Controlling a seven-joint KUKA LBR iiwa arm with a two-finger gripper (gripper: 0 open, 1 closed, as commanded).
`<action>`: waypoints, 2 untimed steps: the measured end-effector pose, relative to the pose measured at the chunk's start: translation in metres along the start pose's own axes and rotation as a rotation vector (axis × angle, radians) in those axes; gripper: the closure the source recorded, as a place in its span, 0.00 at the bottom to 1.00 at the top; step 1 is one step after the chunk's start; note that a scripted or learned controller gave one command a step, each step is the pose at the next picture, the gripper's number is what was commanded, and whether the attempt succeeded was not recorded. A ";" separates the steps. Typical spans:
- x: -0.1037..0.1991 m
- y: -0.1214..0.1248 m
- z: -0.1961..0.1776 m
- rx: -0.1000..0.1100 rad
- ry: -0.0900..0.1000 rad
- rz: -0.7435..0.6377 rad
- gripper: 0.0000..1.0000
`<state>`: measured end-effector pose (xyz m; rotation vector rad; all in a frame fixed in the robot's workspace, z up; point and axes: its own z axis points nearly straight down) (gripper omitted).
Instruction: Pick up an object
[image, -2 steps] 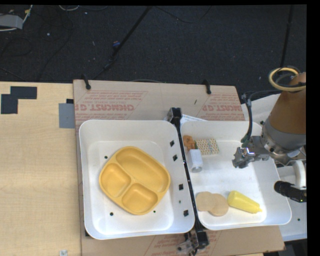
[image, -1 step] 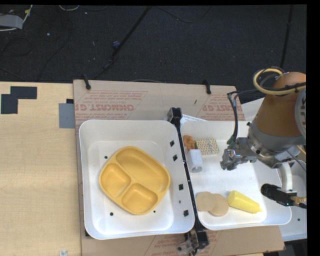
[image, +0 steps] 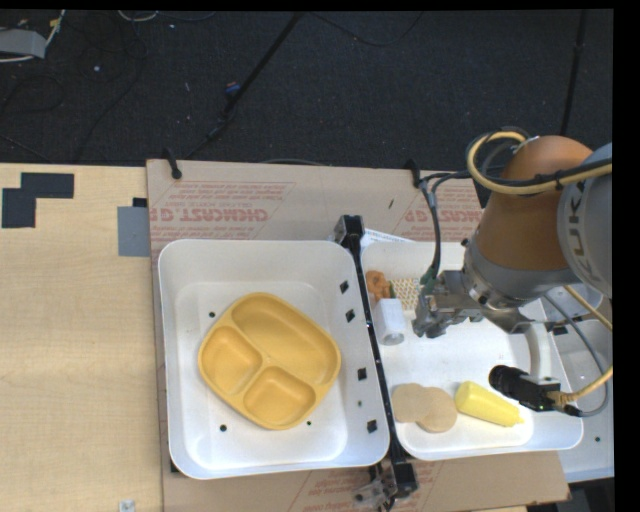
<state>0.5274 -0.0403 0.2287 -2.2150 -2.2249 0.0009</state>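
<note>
The right bin (image: 480, 440) holds a white cylinder (image: 388, 322) near its left wall, an orange-brown item (image: 377, 285) just behind that, a pale tan bun-shaped piece (image: 424, 407) at the front, and a yellow wedge (image: 487, 404) beside it. My gripper (image: 430, 322) hangs low over the bin's middle, just right of the white cylinder. The arm's body hides its fingertips, and I see nothing held between them.
The left bin (image: 180, 300) carries a yellow three-compartment plate (image: 268, 358). A black divider rail (image: 362, 340) separates the two bins. Cardboard (image: 250, 205) lies under and behind both bins, and a wooden bench top (image: 70, 350) spreads to the left.
</note>
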 end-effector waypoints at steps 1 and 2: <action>0.054 -0.007 -0.008 0.001 0.001 -0.001 1.00; 0.106 -0.018 -0.004 0.003 0.001 -0.001 1.00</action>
